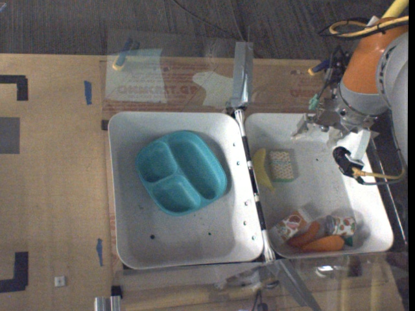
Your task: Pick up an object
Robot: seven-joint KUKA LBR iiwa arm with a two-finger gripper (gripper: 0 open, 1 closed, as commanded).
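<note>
The surface [52, 193] carries two bins side by side. The left bin [130, 238] holds a teal divided plate [181, 172]. The right bin [369, 206] holds the pickable objects: a banana [261, 167] touching a sponge [282, 165], plus carrots [322, 243] among small items. The gripper [321, 123] hovers over the far edge, presumably staged for descent; jaw state cannot be determined.
</note>
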